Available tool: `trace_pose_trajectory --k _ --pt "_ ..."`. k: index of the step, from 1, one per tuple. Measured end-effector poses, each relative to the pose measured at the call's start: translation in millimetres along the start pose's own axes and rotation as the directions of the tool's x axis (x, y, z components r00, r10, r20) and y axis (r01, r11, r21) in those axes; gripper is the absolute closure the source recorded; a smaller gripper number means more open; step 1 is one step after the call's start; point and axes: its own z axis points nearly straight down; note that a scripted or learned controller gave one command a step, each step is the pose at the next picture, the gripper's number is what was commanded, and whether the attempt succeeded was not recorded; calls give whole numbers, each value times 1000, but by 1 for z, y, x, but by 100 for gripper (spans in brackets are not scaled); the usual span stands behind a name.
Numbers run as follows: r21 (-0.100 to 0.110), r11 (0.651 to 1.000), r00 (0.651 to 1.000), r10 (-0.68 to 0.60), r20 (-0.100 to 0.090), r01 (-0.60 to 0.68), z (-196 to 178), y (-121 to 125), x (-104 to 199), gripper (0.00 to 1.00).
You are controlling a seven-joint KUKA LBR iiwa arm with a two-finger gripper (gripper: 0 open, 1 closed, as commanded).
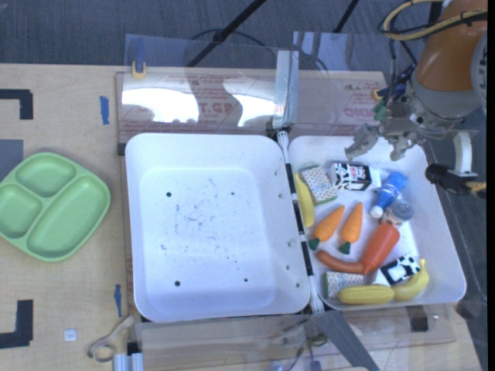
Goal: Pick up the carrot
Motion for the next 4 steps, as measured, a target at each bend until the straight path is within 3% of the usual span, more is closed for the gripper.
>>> trace_pose_trajectory --k 1,2,3,4 --pt "1 1000 1000 -18 -1 18 -31 -20 18 0" --pt "0 991 991 -134 0 134 122 -39 7 0" --pt "-6 980 980 -198 1 198 138 -90 12 0" --pt "-1 963 963 -268 1 268 41 -120 29 0"
